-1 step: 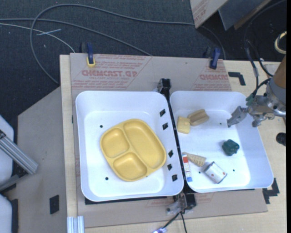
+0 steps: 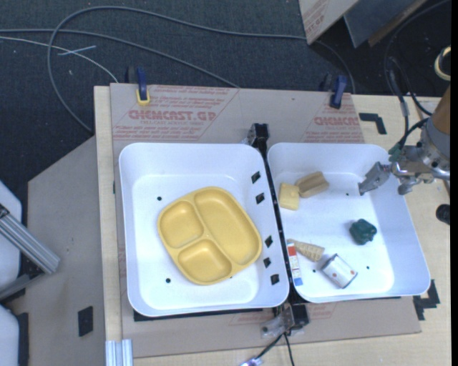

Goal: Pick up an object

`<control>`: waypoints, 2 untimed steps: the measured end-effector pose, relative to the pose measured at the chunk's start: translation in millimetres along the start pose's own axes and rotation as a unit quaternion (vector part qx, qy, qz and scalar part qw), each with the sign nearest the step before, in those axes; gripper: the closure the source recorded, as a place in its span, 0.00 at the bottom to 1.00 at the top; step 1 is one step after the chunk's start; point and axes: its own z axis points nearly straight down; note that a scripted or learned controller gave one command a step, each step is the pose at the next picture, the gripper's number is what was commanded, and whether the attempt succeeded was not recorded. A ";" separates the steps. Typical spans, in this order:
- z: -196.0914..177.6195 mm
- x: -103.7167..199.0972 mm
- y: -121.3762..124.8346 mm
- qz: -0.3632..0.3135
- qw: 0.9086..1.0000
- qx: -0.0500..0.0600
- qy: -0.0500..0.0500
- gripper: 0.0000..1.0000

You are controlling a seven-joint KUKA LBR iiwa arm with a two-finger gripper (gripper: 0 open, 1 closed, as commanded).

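Observation:
My gripper (image 2: 388, 183) hangs over the far right part of the right bin (image 2: 401, 286), open, with nothing between its fingers (image 2: 371, 179). A small dark green lump (image 2: 363, 230) lies in that bin, a short way nearer the front than the gripper. To the gripper's left rests a tan and yellow block (image 2: 304, 189). Near the bin's front lie a ridged cream cone (image 2: 310, 250), a silver cylinder (image 2: 338, 271) and a thin red and white tube (image 2: 292, 261). A yellow three-part plate (image 2: 207, 234) sits in the left bin (image 2: 136, 214).
Black clips (image 2: 259, 179) line the divider between the two bins. Blue clamps (image 2: 142, 84) hold the board at the back. Cables trail across the dark floor at upper left, and a cardboard box (image 2: 322, 18) stands at the top.

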 end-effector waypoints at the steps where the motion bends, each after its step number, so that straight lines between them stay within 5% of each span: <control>1: 45.4 2.7 6.8 0.000 1.000 0.002 0.001 0.00; 2: 91.6 -4.1 2.8 0.000 1.000 0.003 0.001 0.00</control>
